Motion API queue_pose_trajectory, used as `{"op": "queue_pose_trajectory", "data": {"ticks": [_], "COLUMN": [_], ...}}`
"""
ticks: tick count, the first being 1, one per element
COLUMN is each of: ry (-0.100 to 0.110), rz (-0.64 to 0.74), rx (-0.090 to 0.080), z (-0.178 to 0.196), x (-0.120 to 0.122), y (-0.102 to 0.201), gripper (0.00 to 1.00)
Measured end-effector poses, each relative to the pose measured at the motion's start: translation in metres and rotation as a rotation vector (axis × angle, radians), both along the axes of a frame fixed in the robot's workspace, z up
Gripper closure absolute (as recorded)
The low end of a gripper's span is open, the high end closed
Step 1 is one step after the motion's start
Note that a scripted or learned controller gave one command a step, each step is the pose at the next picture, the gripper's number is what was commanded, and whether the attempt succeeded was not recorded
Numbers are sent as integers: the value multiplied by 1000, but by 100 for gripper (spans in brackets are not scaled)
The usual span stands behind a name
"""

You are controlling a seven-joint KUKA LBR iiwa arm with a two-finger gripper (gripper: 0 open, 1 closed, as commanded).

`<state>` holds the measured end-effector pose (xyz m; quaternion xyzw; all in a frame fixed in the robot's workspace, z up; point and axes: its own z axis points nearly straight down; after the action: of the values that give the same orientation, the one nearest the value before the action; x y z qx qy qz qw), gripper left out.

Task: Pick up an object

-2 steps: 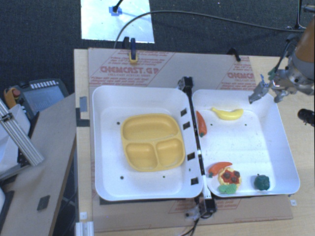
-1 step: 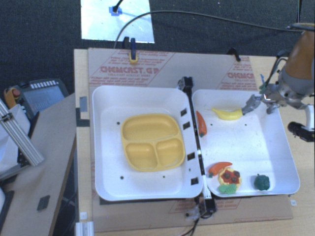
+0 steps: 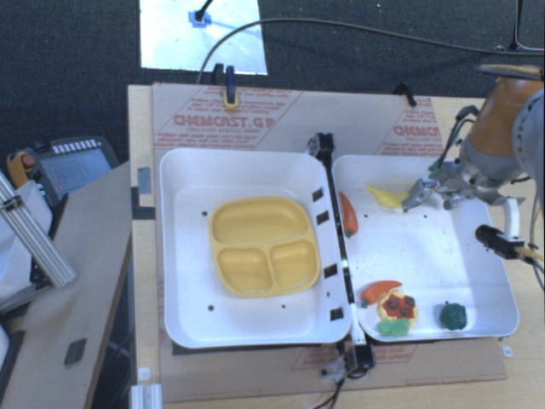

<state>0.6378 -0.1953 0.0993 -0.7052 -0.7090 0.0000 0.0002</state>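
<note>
Toward the right of the frame, the grey arm with its orange band is reaching over the right bin, and its gripper is hovering low at the bin's upper part, just beside the yellow banana-shaped piece. Whether the pincer is spread or pressed together cannot be told at this slant, and nothing is showing pinched in it.

That banana is looking like the nearest candidate for the pick. Elsewhere in the right bin, a red pepper is lying against the divider wall, and near the lower edge a red chili, a pizza-like toy and a green piece are sitting. The left bin is bearing a yellow compartment tray.

To do this step well, the gripper probably ought to centre over the banana's thick middle, line up across its narrow width, and descend fully before closing, since a curved, smooth toy could be slipping sideways.

On the cardboard under the bins, red lettering is reading "CHEMCAST GP", repeated partly at the upper right.
</note>
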Motion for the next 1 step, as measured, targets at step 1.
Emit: {"op": "queue_pose_trajectory", "data": {"ticks": [1], "ry": [-2], "rz": [0], "rx": [-1], "z": [-14], "x": [1], "y": [1], "gripper": [0]}}
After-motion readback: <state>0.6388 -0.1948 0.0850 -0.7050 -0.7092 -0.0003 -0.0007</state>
